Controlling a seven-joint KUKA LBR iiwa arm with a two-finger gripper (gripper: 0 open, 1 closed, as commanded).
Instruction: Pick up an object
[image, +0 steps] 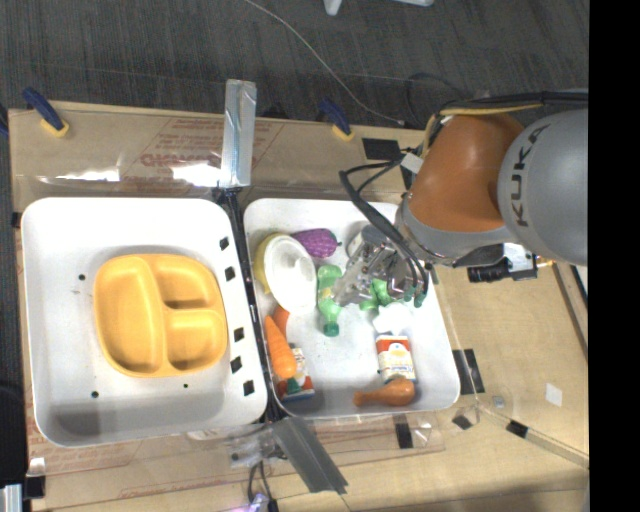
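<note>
Overhead, the arm (500, 180) reaches in from the right over the right bin (440, 385); the left bin (40, 300) holds a yellow tray (160, 310). Smaller things crowd the right bin: a white bowl (283, 268), a purple piece (316, 241), a carrot (280, 348), a sauce bottle (394, 352) and a green bottle (328, 298). The gripper (375, 272) sits low amid them, just right of the green bottle; whether it is apart or closed I cannot tell. That bottle looks like the likeliest target. It lies with its long axis roughly up-down in the view, its cap seemingly toward the near edge. A good grasp would close across its narrow width, clear of the bowl.
</note>
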